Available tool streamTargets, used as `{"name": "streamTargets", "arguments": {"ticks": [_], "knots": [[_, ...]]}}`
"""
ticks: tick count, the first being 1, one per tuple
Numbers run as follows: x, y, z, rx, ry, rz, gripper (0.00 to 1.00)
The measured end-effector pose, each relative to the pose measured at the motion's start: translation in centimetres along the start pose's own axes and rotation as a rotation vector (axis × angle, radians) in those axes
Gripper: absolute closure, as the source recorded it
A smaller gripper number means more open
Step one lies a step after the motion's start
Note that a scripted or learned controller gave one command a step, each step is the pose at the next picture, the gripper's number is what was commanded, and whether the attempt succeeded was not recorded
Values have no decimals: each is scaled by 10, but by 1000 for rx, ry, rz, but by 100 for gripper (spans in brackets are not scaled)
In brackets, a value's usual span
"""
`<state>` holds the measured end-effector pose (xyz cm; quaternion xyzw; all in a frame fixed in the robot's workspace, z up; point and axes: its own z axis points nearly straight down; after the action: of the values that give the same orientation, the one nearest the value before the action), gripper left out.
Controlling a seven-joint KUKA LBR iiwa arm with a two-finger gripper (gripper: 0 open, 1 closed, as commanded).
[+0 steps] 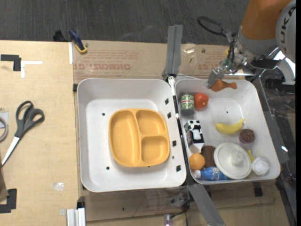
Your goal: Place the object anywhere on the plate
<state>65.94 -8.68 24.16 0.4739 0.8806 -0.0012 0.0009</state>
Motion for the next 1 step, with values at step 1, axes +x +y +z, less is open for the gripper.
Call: {"name": "streamTargets", "arguments": {"ticks": [1], "knots": [[64,-11,38,1,3,231,100]]}}
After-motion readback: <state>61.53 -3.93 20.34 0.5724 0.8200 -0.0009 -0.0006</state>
